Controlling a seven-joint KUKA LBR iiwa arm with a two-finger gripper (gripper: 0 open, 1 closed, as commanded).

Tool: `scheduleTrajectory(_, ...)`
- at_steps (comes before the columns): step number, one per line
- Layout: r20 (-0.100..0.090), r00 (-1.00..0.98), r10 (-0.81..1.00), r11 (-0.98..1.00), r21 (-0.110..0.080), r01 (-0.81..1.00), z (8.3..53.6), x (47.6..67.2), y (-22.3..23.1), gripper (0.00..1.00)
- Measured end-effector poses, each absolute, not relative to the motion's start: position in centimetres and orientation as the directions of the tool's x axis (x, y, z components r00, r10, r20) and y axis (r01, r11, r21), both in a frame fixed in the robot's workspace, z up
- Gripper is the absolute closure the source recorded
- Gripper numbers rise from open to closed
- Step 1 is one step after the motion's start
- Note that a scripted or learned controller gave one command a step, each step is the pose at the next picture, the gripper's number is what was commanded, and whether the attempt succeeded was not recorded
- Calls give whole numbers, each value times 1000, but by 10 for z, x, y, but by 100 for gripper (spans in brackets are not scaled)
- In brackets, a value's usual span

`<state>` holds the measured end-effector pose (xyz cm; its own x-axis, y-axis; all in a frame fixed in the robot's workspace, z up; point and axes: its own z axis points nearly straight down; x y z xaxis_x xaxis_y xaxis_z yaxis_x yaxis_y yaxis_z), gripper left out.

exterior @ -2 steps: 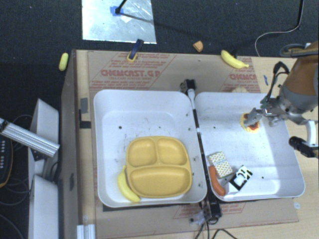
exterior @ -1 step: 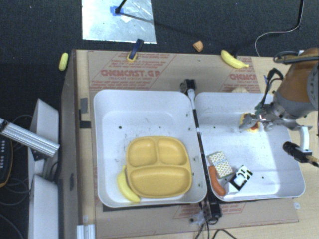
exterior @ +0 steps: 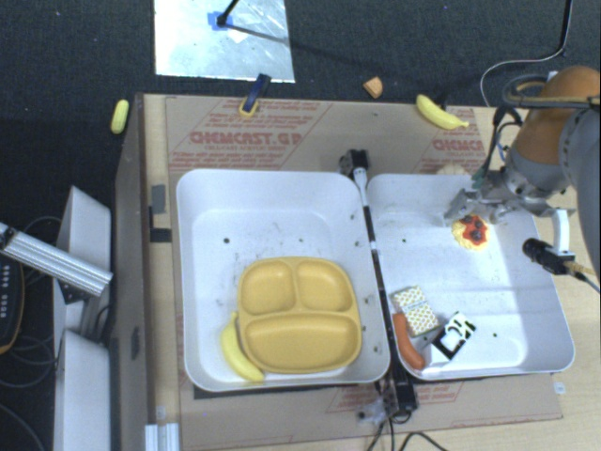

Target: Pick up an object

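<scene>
While the arm (exterior: 554, 130) leans in from the right, its gripper (exterior: 476, 205) sits low over the back of the right bin (exterior: 526, 346), right above a little yellow and red toy (exterior: 471, 232). Honestly can't tell how the gripper is set from here, it's just a grey blur, and nothing looks lifted.

Same bin, front-left corner, has a small pile: an orange sausage-looking thing (exterior: 408, 340), a checkered block (exterior: 415, 309) and a black and white piece (exterior: 454, 334), all close together.

Left bin (exterior: 207, 214) holds a yellow divided plate (exterior: 299, 313) with a banana (exterior: 238, 350) tucked against its front-left edge.

Both bins sit on a sheet of cardboard (exterior: 282, 134) with red lettering. Another banana (exterior: 439, 113) lies on the cardboard's back edge near the arm, and a blue and yellow clamp (exterior: 254, 94) grips that same edge. Floor is dark carpet (exterior: 66, 54) with a shiny metal sheet (exterior: 223, 26) on it, plus a small yellow thing (exterior: 119, 116) and an orange bit (exterior: 374, 86) lying loose.
</scene>
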<state>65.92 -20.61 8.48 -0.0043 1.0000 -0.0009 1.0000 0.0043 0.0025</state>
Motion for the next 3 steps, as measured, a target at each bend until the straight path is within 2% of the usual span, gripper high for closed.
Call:
scheduleTrajectory(1,-1,-2,1000,2,2,1000,85,641,-206,0)
scheduleTrajectory(2,-5,-5,1000,6,11,1000,99,644,-207,100)
scheduleTrajectory(3,-1,-4,1000,4,4,1000,140,614,-170,100)
